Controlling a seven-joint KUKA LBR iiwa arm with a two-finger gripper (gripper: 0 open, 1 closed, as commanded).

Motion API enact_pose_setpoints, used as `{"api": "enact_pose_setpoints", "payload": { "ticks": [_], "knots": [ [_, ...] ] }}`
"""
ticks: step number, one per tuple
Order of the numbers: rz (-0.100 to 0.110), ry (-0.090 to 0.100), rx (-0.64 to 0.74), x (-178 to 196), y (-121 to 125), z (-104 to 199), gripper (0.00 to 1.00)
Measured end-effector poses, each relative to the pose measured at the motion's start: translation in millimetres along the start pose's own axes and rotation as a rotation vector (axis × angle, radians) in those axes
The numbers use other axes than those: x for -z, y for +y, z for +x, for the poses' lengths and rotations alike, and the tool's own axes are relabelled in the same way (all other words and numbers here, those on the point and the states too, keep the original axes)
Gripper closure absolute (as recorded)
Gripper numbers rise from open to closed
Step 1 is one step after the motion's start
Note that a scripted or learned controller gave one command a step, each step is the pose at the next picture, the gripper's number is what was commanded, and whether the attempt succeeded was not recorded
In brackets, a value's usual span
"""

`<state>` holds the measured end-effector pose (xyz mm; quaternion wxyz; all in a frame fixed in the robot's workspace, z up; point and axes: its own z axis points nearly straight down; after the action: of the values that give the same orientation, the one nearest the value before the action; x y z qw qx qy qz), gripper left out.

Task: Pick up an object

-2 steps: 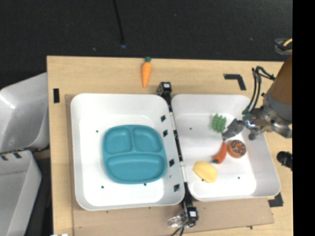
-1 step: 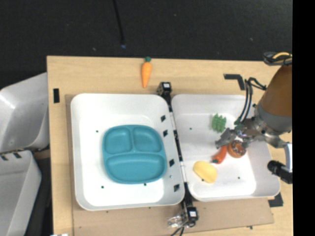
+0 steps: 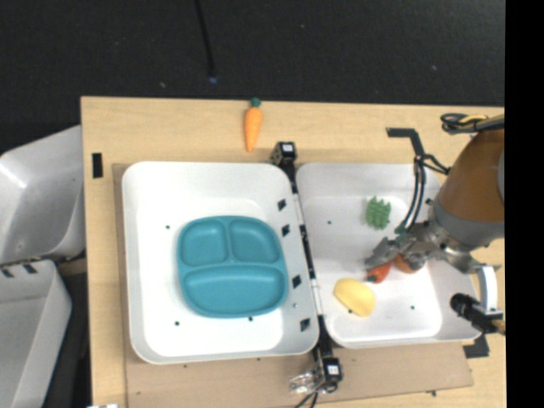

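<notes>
A: Dark floor all round, a pale wooden bench (image 3: 170,134), two white bins on it. The left bin (image 3: 144,313) carries a blue tray (image 3: 231,264); the right bin (image 3: 408,321) has the loose pieces.

B: And the arm (image 3: 476,194)?

A: Over the right bin, gripper (image 3: 393,257) low by a small red-orange piece (image 3: 379,271). Whether it's spread or pinching, I can't tell; it's too blurred.

B: Risks?

A: The red piece is small and sits right at the tip, so a closing grip could nudge it aside and come up with nothing. The yellow piece (image 3: 354,297) lies near and might get knocked. The green piece (image 3: 377,212) is clear. A carrot (image 3: 252,126) rests on the bench, outside the bins.
</notes>
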<state>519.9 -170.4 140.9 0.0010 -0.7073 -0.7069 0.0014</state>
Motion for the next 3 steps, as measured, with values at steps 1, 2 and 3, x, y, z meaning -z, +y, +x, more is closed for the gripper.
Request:
{"api": "enact_pose_setpoints", "payload": {
  "ticks": [1, 2, 3],
  "knots": [
    [-0.007, -0.001, -0.004, 13, 2, -1, 1.0],
    [-0.01, -0.003, -0.002, 58, 3, -8, 1.0],
    [-0.011, -0.003, 0.003, 112, 5, -10, 1.0]
  ]
}}
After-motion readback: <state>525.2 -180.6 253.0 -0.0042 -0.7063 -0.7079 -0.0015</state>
